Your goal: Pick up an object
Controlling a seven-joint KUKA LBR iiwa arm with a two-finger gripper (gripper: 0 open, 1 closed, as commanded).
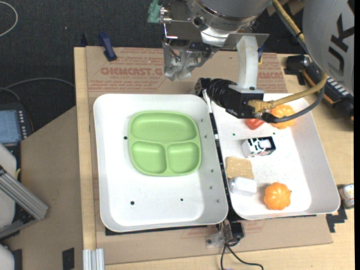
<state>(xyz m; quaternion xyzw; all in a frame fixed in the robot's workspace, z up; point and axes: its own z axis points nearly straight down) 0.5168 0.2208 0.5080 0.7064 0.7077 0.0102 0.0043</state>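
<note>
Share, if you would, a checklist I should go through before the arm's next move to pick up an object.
1. Targets available: the right white bin holds an orange pumpkin-shaped toy, a tan square slab, a small white block and a black-and-white box: ok.
2. Gripper above a target: it hangs over the cardboard beyond the bins' far edge: not ok.
3. Gripper ready to grasp: cannot tell.
4. Pumpkin toy apart from its neighbours: ok.
5. Green divided plate lies flat in the left white bin, offering little to grip: not ok.
</note>
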